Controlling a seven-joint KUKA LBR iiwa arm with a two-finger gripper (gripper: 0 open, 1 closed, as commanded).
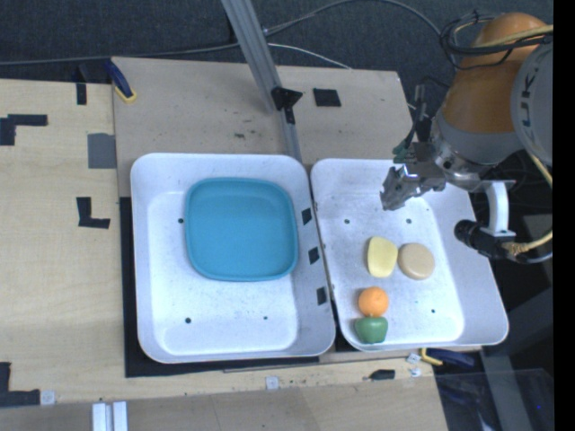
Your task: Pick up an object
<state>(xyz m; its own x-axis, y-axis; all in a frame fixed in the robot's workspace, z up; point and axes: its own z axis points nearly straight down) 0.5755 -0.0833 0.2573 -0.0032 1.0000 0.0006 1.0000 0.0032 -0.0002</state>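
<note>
Pincer point(395, 196) over right bin point(476, 312), finger state can't tell. Just below it yellow piece point(381, 257) touching tan round piece point(416, 261); further below orange ball point(373, 301) on green piece point(370, 329). Far left, blue plate point(241, 228) in left bin point(162, 312).

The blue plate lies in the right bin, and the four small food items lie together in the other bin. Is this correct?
Not quite. The camera view shows the blue plate in the left bin, not the right one. The four small food items, yellow, tan, orange and green, lie together in the other bin, the right bin.
</note>
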